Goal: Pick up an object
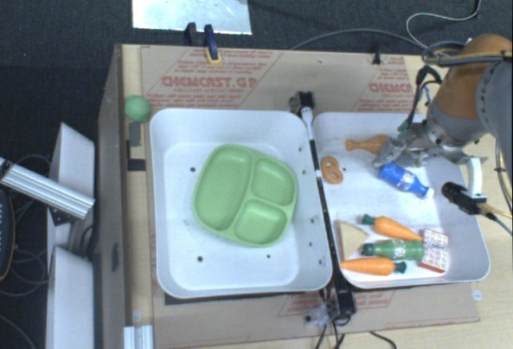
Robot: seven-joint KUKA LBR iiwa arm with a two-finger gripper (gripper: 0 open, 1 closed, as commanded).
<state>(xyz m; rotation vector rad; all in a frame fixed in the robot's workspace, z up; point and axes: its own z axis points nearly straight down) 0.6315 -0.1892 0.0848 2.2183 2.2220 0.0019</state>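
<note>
From my remote seat I read the bench from the far side inward toward the gripper: well away from the jaws sits the left bin, carrying a green divided plate with three compartments, lying flat near its middle. Closer, just past the divider between the bins, a small pretzel rests on the floor of the right bin, off to the jaws' left and a little below them. Nearer still, an orange-brown drumstick-shaped toy lies just beside the jaws, on their upper left, with its end close to the fingers. The blue bottle lies on its side right under and just below the gripper, its white cap pointing away to the lower right; it looks touching or almost touching the metal fingers, though I cannot make out whether it sits between them. How far the jaws stand apart I cannot tell (the grey wrist and finger hardware blur together at this slant), nor whether they have hold of anything. Well below the jaws, near the bin's front wall, a cluster lies together: a carrot, a green bottle, a second carrot, and a red-and-white packet at the cluster's right.
</note>
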